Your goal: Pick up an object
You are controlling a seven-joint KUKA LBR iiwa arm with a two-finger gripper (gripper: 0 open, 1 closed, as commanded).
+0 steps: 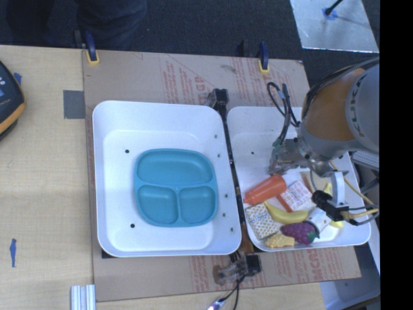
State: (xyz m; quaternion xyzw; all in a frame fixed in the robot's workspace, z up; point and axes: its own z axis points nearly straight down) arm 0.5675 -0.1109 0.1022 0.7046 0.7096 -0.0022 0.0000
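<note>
While the arm (335, 112) hangs over the crowded right bin (255, 124), finger state unclear, the left bin (106, 173) holds one blue plate (175, 187).

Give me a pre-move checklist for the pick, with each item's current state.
1. Targets present in the right-hand shallow white bin: ok. An orange carrot-shaped toy, a yellow banana-shaped toy and a purple grape-bunch toy lie there.
2. Items separated enough for a clean grasp: not ok. They are crowded together at the near end.
3. End effector over the right-hand bin: ok, beside the carrot toy.
4. Finger state: cannot tell, hidden under the wrist.
5. Anything already gripped: cannot tell.
6. Left-hand shallow white bin ready as a drop spot: ok, it holds a blue divided plastic plate.
</note>
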